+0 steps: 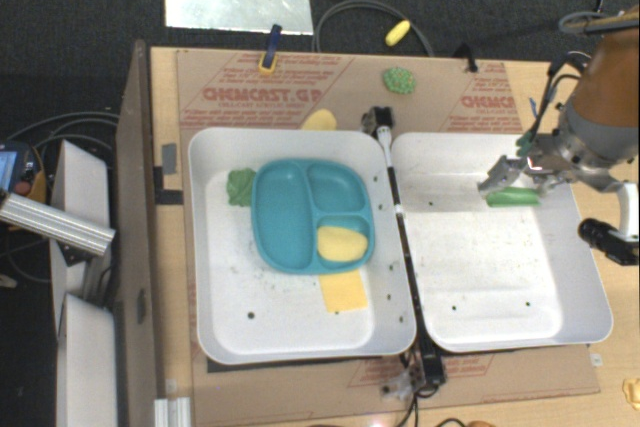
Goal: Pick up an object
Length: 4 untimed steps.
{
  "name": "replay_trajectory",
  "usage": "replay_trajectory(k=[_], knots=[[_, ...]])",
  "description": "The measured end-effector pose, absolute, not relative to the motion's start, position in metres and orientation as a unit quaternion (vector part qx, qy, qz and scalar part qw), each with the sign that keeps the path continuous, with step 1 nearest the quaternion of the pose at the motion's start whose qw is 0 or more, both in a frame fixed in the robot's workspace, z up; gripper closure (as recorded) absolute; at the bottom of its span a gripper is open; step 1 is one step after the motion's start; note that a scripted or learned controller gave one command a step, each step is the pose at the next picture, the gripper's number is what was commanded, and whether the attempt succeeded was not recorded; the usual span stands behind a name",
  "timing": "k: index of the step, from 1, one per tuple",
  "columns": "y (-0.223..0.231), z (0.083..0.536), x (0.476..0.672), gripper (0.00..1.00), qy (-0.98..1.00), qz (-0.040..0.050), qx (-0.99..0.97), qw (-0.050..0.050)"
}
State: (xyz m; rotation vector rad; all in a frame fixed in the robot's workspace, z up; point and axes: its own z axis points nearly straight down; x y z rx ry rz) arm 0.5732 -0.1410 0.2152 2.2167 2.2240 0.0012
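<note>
A long green object (513, 198) sits in the right bin (500, 305), near its far right side. My gripper (512, 177) hangs directly over it, touching or nearly touching its top. The arm comes in from the right and hides the area behind the green object. In the left bin (215, 315) a teal divided plate (290, 215) carries a yellow rounded piece (342, 243). A flat yellow square (344, 292) lies just in front of the plate, and a green leafy piece (240, 186) lies at its left edge.
Behind the bins, on the cardboard, lie a yellow piece (320, 121), a green round piece (400, 80) and a small yellow object (398, 33). A black divider clamp (380, 123) sits between the bins. A black part (610, 240) juts in at the right bin's edge.
</note>
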Motion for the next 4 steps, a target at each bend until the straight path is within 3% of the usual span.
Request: replay_trajectory(k=[1,2,3,4], knots=[[-0.173,0.096,0.610,0.00,0.707,-0.0009,0.707,-0.001],[-0.172,0.113,0.611,1.00,0.708,0.0015,0.706,0.002],[-0.109,0.090,0.667,1.00,0.710,0.0025,0.704,0.002],[-0.098,0.132,0.599,1.00,0.707,-0.0010,0.707,-0.002]])
